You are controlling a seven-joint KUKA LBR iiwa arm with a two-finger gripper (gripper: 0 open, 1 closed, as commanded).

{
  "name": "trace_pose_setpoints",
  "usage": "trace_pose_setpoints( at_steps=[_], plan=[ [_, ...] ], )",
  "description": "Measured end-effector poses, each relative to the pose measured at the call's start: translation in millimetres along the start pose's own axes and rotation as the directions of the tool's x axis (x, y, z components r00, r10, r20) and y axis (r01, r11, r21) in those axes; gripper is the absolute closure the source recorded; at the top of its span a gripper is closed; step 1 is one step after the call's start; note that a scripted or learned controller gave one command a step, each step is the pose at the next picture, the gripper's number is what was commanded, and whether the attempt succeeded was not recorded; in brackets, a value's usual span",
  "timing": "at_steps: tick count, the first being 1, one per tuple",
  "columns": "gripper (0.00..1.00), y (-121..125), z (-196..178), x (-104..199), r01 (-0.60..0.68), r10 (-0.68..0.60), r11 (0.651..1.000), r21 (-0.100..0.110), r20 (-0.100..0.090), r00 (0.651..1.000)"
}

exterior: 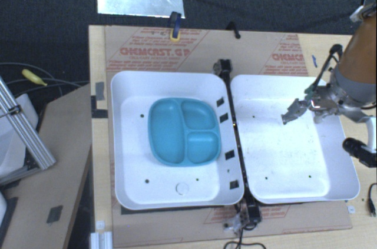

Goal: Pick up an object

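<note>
Two shallow white bins sit side by side on the bench (147, 45), which is covered with a brown printed sheet. In the left bin (126, 95) lies the only loose object to be seen, a blue plate (182, 131). It is a light turquoise, glossy plastic, roughly rectangular with softly rounded corners and a raised rim. Low ridges split it into three compartments: one long section down its left side and two smaller ones stacked on its right, the upper one slightly larger than the lower. It lies flat and face up near the middle of the bin floor, turned a little askew to the bin walls and touching none of them. A small round mark shows on the bin floor just below it. The right bin (330, 183) shows small dark dots on its floor. The arm (359, 65), with its orange band, reaches in from the right, and the tool (291, 113) hangs over the upper middle of the right bin, well apart from the plate. Its grey fingers (296, 108) point left and slightly downward; whether they are spread or closed cannot be told from this angle, and nothing is seen between them.
</note>
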State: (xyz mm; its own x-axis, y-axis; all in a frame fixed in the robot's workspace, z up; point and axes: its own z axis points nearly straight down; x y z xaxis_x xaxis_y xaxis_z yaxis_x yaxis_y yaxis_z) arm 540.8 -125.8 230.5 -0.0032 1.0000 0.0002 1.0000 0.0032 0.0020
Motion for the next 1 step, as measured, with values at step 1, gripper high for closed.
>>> trace_pose_setpoints(
  at_steps=[1],
  plan=[
    [0.00,-14.4,48.8,128.0,0.013,-0.012,1.000,0.005,-0.006,1.000]
  ],
)
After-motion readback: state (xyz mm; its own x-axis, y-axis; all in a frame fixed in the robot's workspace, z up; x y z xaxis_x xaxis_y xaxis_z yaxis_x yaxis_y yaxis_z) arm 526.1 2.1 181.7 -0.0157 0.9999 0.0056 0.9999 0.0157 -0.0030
